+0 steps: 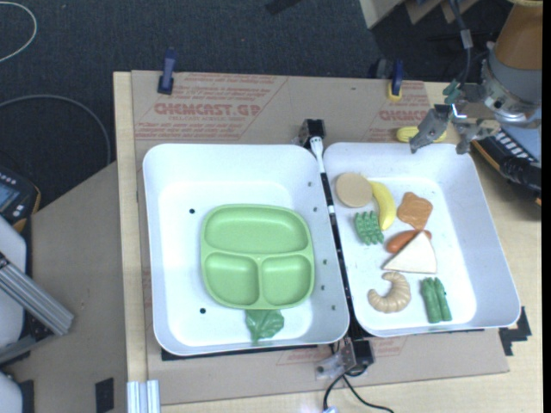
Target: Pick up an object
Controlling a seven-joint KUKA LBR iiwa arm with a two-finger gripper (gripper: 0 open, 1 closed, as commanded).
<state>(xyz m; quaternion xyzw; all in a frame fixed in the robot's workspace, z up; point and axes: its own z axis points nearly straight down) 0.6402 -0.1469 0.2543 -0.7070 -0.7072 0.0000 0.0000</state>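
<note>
My gripper (446, 134) hangs over the back edge of the right bin (482, 231), its two fingers spread apart with nothing between them. Below it in that bin lie several toy foods: a tan round cookie (352, 189), a yellow banana (382, 205), an orange piece (416, 209), a small green bunch (368, 227), a red sausage (401, 240), a white wedge (417, 258), a tan croissant (392, 292) and green beans (435, 299). The closest item, the orange piece, sits well in front of the fingers.
The left bin (172, 231) holds a green divided plate (256, 256) and a green leaf (264, 323) at its front. A yellow item (406, 133) lies on the board behind the right bin. Blue clamps (166, 71) grip the board's back edge.
</note>
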